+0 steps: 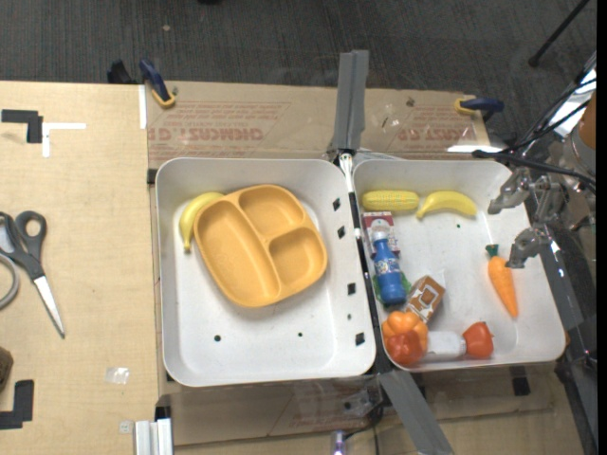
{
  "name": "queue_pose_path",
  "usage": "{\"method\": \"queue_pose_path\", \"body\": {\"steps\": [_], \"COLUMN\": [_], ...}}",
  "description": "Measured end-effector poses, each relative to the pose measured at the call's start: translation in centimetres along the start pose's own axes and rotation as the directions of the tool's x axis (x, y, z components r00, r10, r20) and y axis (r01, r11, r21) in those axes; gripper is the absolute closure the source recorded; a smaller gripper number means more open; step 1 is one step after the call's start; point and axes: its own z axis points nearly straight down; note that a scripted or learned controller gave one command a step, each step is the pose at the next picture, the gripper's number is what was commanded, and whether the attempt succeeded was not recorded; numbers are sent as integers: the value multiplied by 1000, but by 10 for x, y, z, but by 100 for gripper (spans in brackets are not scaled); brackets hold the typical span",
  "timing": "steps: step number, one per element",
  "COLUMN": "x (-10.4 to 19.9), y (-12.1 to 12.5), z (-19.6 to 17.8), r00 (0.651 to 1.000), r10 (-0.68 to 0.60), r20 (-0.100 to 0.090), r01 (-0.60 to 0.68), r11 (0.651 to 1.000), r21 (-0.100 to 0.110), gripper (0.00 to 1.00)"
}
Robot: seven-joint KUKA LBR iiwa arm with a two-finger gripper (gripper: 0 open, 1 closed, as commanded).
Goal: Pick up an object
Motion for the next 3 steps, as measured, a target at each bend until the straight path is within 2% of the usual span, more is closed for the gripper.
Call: {"method": "queue_pose_path", "body": {"steps": [1, 2, 3], "x": [13, 24, 22], "y": [-28, -27, -26], "z": [140, 140, 130], "r00": [999, 1000, 1000], "r10": [-39, 0, -4], "r20": [1, 0, 5], "r01": [39, 0, 4], "r11": [999, 1000, 1000], "r21": [0, 0, 2], "gripper": [0, 0, 100]}}
